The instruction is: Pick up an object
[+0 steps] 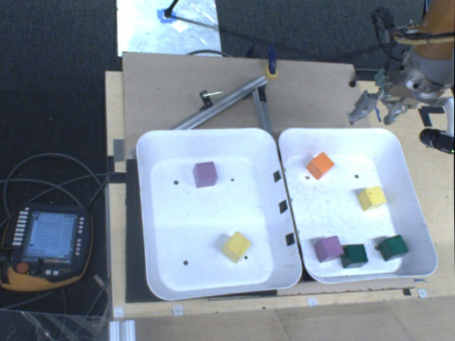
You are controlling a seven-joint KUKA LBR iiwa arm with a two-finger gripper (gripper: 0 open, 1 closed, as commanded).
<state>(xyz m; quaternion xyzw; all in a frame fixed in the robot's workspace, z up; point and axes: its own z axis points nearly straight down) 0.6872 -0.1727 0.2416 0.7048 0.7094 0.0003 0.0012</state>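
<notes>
the end effector [375, 109] hangs with fingers spread and nothing between them, beyond the right bin [409, 190] toward 12 o'clock. nearest it lies an orange cube [320, 165], small, matte and turned corner-on, resting at the bin's 10 o'clock.

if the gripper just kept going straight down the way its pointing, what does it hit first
Probably the far rim of the right bin or the bench beside it; the gripper hangs over that edge, though depth is unclear.
</notes>
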